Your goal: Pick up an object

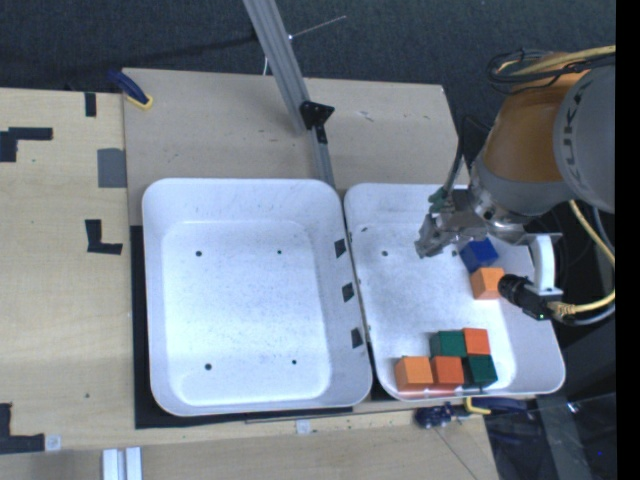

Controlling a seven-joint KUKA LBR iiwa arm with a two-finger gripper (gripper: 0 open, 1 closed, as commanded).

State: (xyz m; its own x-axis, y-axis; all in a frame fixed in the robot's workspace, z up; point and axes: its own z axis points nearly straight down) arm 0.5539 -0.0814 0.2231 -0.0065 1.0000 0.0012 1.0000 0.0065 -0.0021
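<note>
Currently, the candidate objects are all lying in the right bin (385,268); a blue block (479,253) is sitting near the bin's right wall, and an orange block (487,283) is lying just below it, touching or nearly touching it; the view does not resolve which. Toward the bin's near right corner, a cluster of five blocks is resting on the floor; a green block (449,343) and an orange-red block (477,341) are forming the upper row; a second orange block (448,370) and a dark green block (482,370) are forming the lower row; a larger orange block (413,372) is lying at the cluster's left end, just beside the lower row.

The gripper (437,243) is hanging over the upper right part of the right bin, just left of the blue block; its grey fingers are pointing down toward the bin floor; whether they are spread or closed cannot be told from this view, and no block is showing between them. The grey arm (590,138) with its orange band (530,133) is reaching in from the right; yellow and black cables (575,310) are trailing beside the bin's right wall.

The left bin (160,268) is sitting side by side with the right bin, their walls touching; both are resting on the wooden bench (220,118); a slanted metal bar (280,48) is crossing the bench behind the bins.
</note>
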